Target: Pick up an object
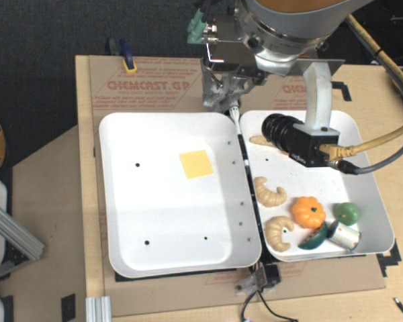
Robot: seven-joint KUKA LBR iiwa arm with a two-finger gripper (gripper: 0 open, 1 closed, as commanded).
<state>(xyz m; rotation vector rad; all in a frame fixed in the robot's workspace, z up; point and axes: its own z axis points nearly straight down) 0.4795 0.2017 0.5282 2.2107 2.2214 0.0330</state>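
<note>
At twelve o'clock of the bench, over the far rim where the two bins meet: gripper (223, 96), hung beneath the grey and orange arm (302, 5); whether it is spread or pressed together cannot be told, and nothing is seen in it. Left bin (121, 200): one flat yellow square (196, 164), lying alone toward one o'clock of the bin's centre, well apart from the walls, so likely an easy approach though thin to pinch. Right bin (375, 200): the candidates for picking, gathered toward six o'clock. Listed: two croissants (271, 192), one at nine o'clock and one at seven; an orange pumpkin (308, 212) just beside them; a green ball (348, 212) at four o'clock; a teal and white piece (329, 236) touching the pumpkin's lower side. A tan item (260, 140) at eleven o'clock, partly hidden by the black cylindrical unit (292, 136) carried on the wrist. Judgement: the pick is not yet begun; the crowding in the right bin may foul a grasp
</note>
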